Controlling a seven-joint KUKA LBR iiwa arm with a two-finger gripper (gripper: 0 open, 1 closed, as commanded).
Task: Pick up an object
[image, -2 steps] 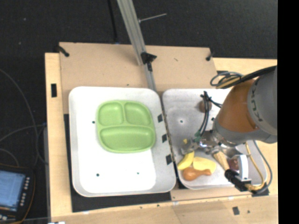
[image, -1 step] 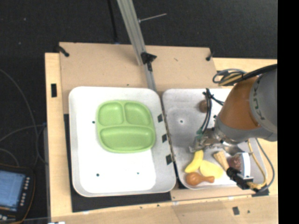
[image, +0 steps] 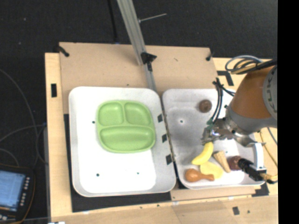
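While nothing is lifted yet, the likely pick sits right there: a yellow banana (image: pixel 203 154) lying tilted in the near half of the right bin (image: pixel 187 106), its upper tip just under the arm's wrist. The gripper (image: pixel 211 135) hangs directly over that tip, close enough that it may be touching, and from here I cannot tell how it is set; the wrist body hides that part. No object shows inside it, so I'd call this the approach, not a hold.

Around the banana things are crowded. A flat yellow piece (image: pixel 213 170) lies against its lower end, an orange-brown drumstick shape (image: pixel 195 175) sits beside that by the bin's front wall, and a tan cone (image: pixel 222 161) and a dark brown piece (image: pixel 234 162) lie just to the right. That cluster leaves little room, which may be why the arm comes in at the banana's free upper end.

Well apart, near the bin's far wall, rests a small brown ball (image: pixel 204 106).

Over in the left bin (image: pixel 84 171), a green divided plate (image: pixel 125 126) lies flat and alone.
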